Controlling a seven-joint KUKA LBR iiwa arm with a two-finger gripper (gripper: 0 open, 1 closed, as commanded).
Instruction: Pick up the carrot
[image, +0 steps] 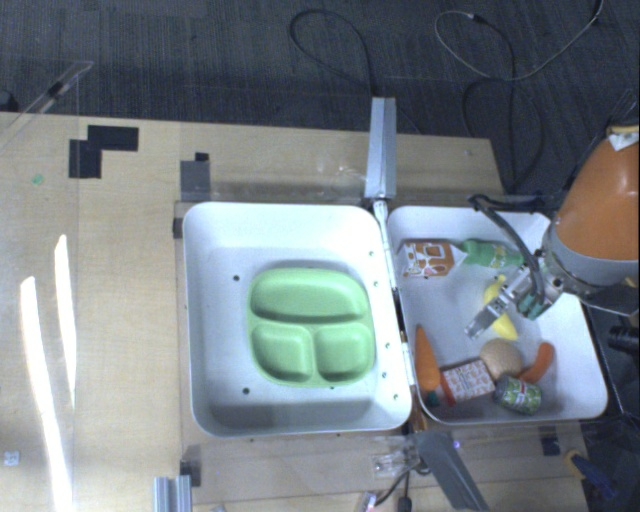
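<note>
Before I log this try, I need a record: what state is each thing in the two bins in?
carrot: lying along the right bin's left wall, not gripped.
pincer: hanging over the right bin, nothing visible between its fingers.
green tray: flat in the left bin, right way up.
sausage: lying loose by the right wall.
potato: resting beside the sausage.
small carton: lying flat, printed face up.

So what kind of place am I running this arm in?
Likely a robotics lab bench: two white bins clamped to a wooden bench, toy food such as the carrot, loose cables on carpet.
</note>
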